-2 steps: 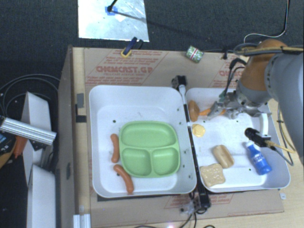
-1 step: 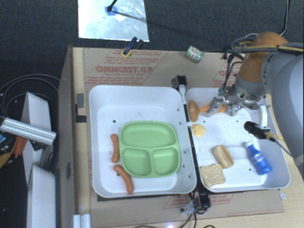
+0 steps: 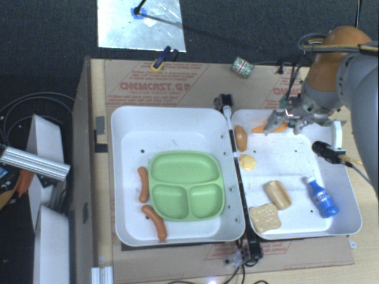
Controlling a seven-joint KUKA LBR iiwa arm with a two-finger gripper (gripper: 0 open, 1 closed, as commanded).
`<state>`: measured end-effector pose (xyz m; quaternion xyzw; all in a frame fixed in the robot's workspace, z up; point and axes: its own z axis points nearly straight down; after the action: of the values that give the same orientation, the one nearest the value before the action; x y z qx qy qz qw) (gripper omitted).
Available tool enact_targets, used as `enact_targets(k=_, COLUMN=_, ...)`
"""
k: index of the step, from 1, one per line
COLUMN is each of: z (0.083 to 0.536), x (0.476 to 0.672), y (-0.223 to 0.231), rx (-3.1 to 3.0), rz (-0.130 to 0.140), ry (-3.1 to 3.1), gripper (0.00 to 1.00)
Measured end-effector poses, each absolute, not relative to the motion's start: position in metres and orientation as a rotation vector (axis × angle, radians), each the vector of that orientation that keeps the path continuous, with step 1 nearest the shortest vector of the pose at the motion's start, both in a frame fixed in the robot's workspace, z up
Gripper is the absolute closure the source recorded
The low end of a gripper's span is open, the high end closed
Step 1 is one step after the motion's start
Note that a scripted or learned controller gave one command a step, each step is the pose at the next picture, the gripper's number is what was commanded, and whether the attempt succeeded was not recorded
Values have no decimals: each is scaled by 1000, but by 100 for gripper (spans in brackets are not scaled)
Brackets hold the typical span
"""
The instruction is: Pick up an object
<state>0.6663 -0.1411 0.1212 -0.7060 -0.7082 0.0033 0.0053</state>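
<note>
White bread, a flat slice (image 3: 265, 217), lies at the near edge of the right bin (image 3: 294, 158). A tan roll (image 3: 278, 194) lies just behind it and a blue bottle (image 3: 321, 197) lies on its side toward that bin's right wall. Across the divider, the left bin (image 3: 177, 132) holds a green divided plate (image 3: 186, 184) with nothing on it. One sausage (image 3: 155, 222) lies by its near-left corner and a second sausage (image 3: 143, 184) along its left side.

Further back in the right bin, a pale yellow lump (image 3: 247, 162) and a brown bun (image 3: 240, 138) sit close against the divider.

At the far edge of the right bin, the end effector (image 3: 285, 122) hangs low over the floor, right at an orange piece (image 3: 260, 128) that pokes out toward the divider. I cannot tell how wide it is open, nor whether it has hold of anything. The orange piece looks to be resting on or near the bin floor, so I judge the pick as not yet done: the grip needs confirming and the lift remains.

The far wall of the bin is close behind the orange piece and could crowd the approach. The bun is near but apart from it.

Beyond the bins, a small green can (image 3: 242, 67) and a blue-and-yellow clip (image 3: 163, 58) lie at the far edge of the counter (image 3: 177, 84), well out of the way.
</note>
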Motion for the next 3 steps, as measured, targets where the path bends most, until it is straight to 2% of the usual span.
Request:
enact_targets(k=1, z=81, x=664, y=-191, rx=-2209, rz=18, ry=-2214, gripper=0)
enact_targets(k=2, z=102, x=587, y=-207, rx=-2222, rz=0, ry=-2224, gripper=0)
enact_targets(k=3, z=109, x=544, y=-207, rx=-2222, rz=-1, ry=-2223, gripper=0)
